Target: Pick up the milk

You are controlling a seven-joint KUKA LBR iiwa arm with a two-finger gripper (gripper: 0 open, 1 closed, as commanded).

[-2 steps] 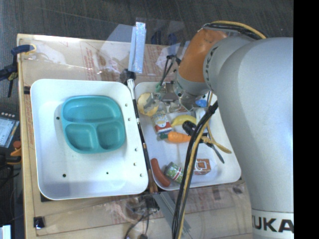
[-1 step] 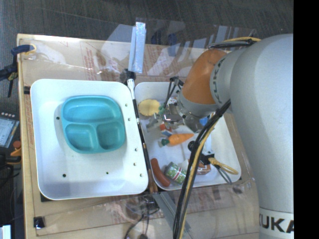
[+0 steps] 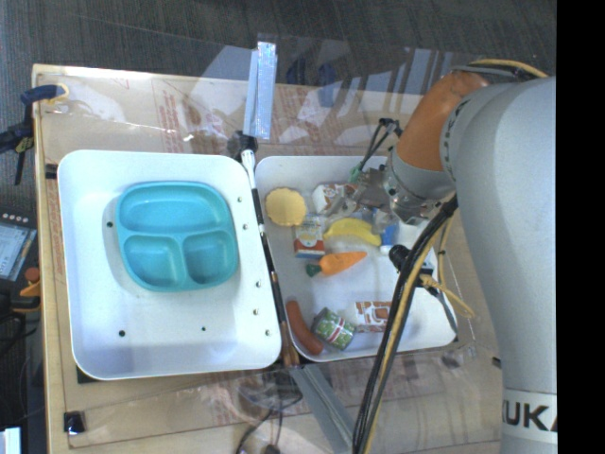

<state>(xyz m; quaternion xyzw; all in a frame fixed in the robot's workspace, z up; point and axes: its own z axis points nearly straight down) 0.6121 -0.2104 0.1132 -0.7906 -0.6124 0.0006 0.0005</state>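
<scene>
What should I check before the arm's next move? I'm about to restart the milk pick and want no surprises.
1. Milk carton in right bin: ok, beside the carrot.
2. Carton free of clutter: not ok, the carrot and banana crowd it.
3. Gripper over the right bin: ok, near its far side.
4. Gripper above carton: not ok, offset toward the arm.
5. Finger state: cannot tell.
6. Blue tray out of the way: ok, in left bin.

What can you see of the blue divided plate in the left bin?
The blue divided plate looks like glossy turquoise plastic: a rounded rectangle with three wells, one wide at the far side, two smaller nearer. It lies flat, right way up, on the floor of the left bin, touching nothing else.
</scene>
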